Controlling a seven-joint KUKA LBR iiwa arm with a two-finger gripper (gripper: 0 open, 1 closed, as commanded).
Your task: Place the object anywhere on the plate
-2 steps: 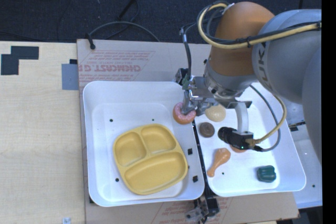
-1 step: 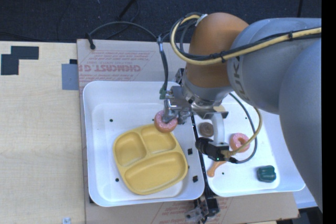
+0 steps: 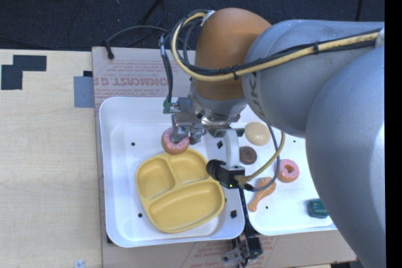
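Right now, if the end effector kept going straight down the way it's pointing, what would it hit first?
Most likely the pink donut, which sits right under the end effector at the far rim of the yellow plate. Depth is hard to judge from above, so it may already be touching it.

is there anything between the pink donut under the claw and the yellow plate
Nothing visible. The pink donut sits at the claw, right beside the yellow plate's upper rim in the same left bin, with nothing lying between them.
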